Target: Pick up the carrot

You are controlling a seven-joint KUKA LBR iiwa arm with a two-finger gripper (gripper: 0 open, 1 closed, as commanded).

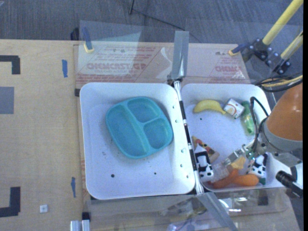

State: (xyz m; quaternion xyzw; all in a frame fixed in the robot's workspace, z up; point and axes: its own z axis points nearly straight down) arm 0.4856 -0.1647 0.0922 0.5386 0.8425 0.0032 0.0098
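Wooden and pale, the desk [38, 148] carries two shallow white bins side by side. Across the left bin [96, 177] lies a blue plate [139, 127] with three compartments, sitting toward the bin's far half and well apart from its near edge. Over the right bin [216, 134] the grey arm [286, 124] with its orange band reaches in from the right edge, and its tool [239, 157] hangs low over the near right corner of that bin, among a cluster of small things. How far the tool is open cannot be told from this slant, nor whether it has hold of anything. Just beside the tool, toward the near edge of the right bin, lies the carrot [239, 180], orange and stretched along that edge. A black-and-white toy [203, 163] lies near the bin's left wall, close to the carrot's left end. Toward the far edge of the right bin rests a yellow banana [210, 106], with a small white box [234, 109] just beside its right end and a green thing [248, 121] next to that, by the right wall.
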